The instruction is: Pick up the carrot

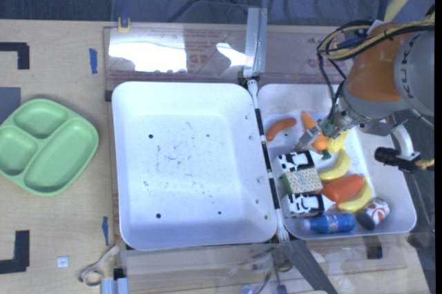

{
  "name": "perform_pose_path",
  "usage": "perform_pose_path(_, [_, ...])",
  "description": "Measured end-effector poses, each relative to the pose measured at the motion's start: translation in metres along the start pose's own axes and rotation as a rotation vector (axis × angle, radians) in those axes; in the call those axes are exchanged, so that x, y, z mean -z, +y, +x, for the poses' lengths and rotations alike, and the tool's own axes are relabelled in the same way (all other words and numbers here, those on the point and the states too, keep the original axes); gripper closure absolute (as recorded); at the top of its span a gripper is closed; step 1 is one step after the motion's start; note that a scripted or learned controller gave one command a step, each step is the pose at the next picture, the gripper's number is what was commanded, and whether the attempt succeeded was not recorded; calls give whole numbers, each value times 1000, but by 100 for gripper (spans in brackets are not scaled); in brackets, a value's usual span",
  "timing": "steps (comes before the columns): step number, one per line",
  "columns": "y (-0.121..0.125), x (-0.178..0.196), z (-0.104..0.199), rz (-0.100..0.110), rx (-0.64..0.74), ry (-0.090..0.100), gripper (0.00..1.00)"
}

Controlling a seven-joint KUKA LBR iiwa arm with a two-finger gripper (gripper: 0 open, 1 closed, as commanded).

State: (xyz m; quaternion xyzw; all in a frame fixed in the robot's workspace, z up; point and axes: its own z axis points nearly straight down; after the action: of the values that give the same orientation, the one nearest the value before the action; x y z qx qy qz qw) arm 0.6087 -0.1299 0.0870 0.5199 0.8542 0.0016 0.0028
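The carrot [312,132] is taken to be the short orange piece with a green tip lying toward the far side of the right bin [407,213], and the end effector [323,134] is seen directly over it, reached in from the right. Whether the end effector is released or clenched cannot be told, since the wrist and cabling cover it (the carrot cannot therefore be called grasped).

Crowding is the main difficulty. A banana [336,163] lies just near of the carrot, touching or almost touching it, and a black-and-white box [297,163] sits just to the near left. A separate orange piece [280,128] lies to the left, near the divider between the bins; it should not be mistaken for the target.

For the step to be done well, the closing line should be set across the carrot's narrow width rather than along its length, so that a neighbour is not caught as well. The descent is best made straight down and low enough that the body is taken below its rounded top. The lift is best kept slow and vertical, because a smooth tapered object is judged likely to slip. The left bin [186,227] and the green plate [47,145] on the worktop [55,230] play no part here.
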Motion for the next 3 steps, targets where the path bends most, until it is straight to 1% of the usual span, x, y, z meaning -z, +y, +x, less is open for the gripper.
perform_pose_path(1, [1,12,-2,-5,-2,-4,100])
perform_pose_path(2, [24,-1,-15,6,73,3,100])
perform_pose_path(3, [25,-1,-15,3,73,1,0])
